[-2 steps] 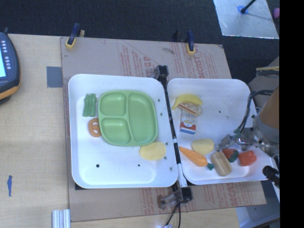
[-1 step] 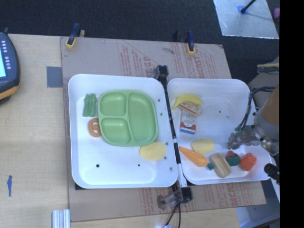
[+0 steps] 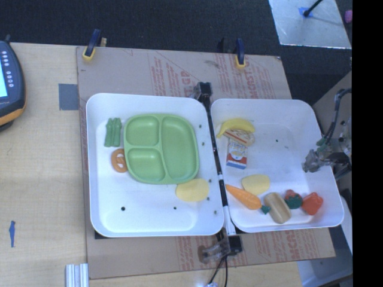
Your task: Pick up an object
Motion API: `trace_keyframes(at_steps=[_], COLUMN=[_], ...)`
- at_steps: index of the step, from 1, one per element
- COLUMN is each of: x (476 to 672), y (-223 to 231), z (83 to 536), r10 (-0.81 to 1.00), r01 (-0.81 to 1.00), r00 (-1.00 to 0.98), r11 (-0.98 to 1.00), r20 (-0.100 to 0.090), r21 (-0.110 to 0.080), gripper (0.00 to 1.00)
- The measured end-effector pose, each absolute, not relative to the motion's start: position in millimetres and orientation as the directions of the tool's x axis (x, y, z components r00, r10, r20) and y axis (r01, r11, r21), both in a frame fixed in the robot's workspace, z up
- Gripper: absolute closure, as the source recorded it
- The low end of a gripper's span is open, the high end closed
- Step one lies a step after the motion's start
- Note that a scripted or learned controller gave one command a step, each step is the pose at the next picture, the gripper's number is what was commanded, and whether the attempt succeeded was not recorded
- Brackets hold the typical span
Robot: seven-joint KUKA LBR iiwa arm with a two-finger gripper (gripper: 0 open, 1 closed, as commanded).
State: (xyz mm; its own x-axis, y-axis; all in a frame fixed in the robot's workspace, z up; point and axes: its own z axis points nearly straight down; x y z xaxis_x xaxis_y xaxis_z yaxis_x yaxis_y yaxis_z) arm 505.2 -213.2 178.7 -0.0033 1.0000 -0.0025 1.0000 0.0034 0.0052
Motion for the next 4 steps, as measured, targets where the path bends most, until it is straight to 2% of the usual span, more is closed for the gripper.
trace_keyframes(at_steps=[1, 2, 3, 4], x=[503.6, 554.5, 499.8, 543.6], y=[-212, -149, -217, -152], z=[174, 94, 187, 156], r10=[1.0, 1.0, 1.0, 1.0], r01=[1.0, 1.0, 1.0, 1.0], r00=[-0.004, -0.013, 0.004, -0.012], r11=[0.004, 0.013, -0.004, 0.012], r20=[0.0, 0.003, -0.005, 0.001], r21=[-0.002, -0.006, 0.003, -0.001], gripper=[0.0, 0.0, 0.0, 0.0])
